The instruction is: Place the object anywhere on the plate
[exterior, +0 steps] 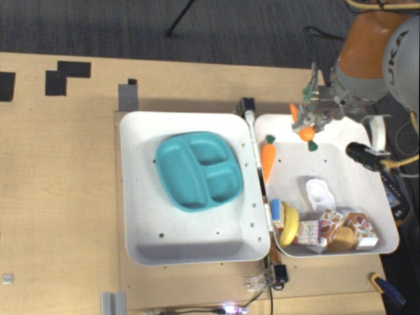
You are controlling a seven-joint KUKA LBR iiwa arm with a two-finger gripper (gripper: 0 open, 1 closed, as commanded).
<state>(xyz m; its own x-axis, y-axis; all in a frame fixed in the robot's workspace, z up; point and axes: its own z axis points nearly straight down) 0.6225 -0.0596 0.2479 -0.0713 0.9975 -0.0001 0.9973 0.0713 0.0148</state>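
Camera view: packaged snacks and a yellow banana [287, 225] crowd the right bin's [367, 176] near edge. At its far edge the gripper [308, 125] holds a small orange carrot-like toy [306, 134] between its fingers. Teal sectioned plastic plate [198, 170] lies leftward, across the bins' shared wall, open room above.

The pale wooden surface [59, 176] carries two shallow white plastic bins: one [141, 241] left of the central divider, the other [357, 176] right of it.
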